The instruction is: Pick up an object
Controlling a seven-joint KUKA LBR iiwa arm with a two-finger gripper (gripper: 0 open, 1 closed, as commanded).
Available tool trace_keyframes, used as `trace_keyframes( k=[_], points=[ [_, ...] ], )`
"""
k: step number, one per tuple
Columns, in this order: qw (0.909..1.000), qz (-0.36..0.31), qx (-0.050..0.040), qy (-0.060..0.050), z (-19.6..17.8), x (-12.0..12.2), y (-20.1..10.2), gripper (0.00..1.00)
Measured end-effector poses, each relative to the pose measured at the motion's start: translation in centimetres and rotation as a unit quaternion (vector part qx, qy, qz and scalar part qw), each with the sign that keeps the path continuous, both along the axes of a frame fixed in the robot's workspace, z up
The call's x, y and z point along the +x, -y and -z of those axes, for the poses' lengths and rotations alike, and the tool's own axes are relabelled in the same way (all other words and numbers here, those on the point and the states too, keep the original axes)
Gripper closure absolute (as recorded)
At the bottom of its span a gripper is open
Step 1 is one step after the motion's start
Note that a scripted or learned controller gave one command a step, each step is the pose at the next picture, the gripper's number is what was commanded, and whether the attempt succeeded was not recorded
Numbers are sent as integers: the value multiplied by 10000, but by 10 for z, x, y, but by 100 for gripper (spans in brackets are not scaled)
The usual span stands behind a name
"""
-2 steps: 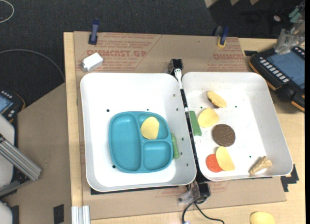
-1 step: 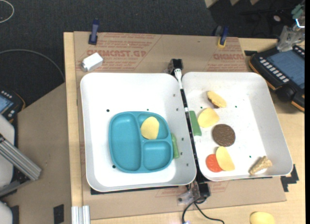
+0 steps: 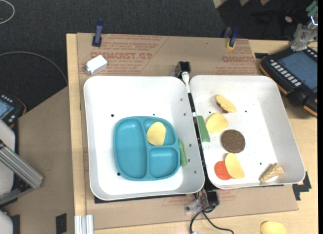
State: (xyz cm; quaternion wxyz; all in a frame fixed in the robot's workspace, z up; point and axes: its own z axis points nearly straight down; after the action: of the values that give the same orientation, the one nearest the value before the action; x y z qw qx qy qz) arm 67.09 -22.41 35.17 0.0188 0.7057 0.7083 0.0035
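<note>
The right bin (image 3: 262,90) holds several food pieces: a yellow-tan piece (image 3: 225,103) at the back, a pale yellow piece (image 3: 217,123), a brown round cookie (image 3: 233,140), a red disc (image 3: 221,170) partly under a yellow chip (image 3: 234,166), and a tan crumbly piece (image 3: 271,173) at the front right. A green strip (image 3: 203,128) lies along that bin's left wall. In the left bin (image 3: 131,94) sits a blue divided tray (image 3: 145,147) with a yellow piece (image 3: 156,133) in its upper right compartment.
A black tablet (image 3: 294,71) lies right of the bins at the back. A small white block (image 3: 96,64) rests on the cardboard behind the left bin. Blue and yellow clamps (image 3: 97,33) hold the cardboard's far edge. A yellow object (image 3: 272,227) lies at the bottom right.
</note>
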Motion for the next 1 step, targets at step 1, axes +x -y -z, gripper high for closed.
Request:
trace_keyframes(
  k=[1],
  points=[
    [10000,-4,-18,25,-11,1,0,100]
  ],
)
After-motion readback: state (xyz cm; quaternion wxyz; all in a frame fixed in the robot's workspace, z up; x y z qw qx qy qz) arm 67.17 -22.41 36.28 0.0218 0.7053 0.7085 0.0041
